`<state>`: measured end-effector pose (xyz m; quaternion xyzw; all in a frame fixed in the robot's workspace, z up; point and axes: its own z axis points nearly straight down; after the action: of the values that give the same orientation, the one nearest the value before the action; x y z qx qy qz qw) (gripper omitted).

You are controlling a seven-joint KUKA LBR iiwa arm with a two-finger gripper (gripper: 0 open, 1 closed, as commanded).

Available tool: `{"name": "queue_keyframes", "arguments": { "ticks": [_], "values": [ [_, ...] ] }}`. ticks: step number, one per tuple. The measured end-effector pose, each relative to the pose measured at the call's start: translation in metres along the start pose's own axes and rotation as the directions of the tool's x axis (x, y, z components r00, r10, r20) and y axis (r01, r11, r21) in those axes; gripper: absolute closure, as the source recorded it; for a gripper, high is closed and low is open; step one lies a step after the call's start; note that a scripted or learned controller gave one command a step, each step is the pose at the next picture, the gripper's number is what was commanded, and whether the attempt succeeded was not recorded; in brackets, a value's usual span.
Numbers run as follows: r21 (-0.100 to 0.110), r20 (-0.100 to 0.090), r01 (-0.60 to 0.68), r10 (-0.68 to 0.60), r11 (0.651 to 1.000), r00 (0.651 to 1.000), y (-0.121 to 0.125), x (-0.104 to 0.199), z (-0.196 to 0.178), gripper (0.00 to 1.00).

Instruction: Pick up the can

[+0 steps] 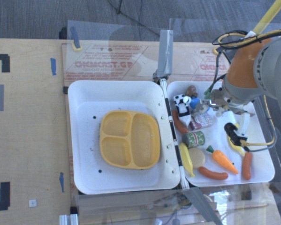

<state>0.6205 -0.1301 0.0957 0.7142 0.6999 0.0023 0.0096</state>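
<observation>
Camera view. Can (195,138): green label, lying on its side in right bin (264,172), long axis roughly left-right, beside banana (186,159). Gripper (210,108): above bin's upper middle, apart from can; finger state cannot be told. Left bin (84,125): yellow divided plate (130,138).

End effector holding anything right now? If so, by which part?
Cannot be told. The end effector sits low in the right bin over a clutter of toys, its tip hidden. The can lies apart from it, untouched.
</observation>
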Motion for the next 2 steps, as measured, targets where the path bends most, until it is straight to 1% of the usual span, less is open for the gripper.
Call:
{"name": "queue_keyframes", "arguments": {
  "ticks": [1,2],
  "values": [
    [-0.030,0.020,0.083,-0.082,0.996,0.996,-0.051,0.013,-0.010,0.00],
    [0.017,-0.008,-0.102,0.102,0.995,0.995,-0.032,0.048,-0.090,0.00]
  ]
}}
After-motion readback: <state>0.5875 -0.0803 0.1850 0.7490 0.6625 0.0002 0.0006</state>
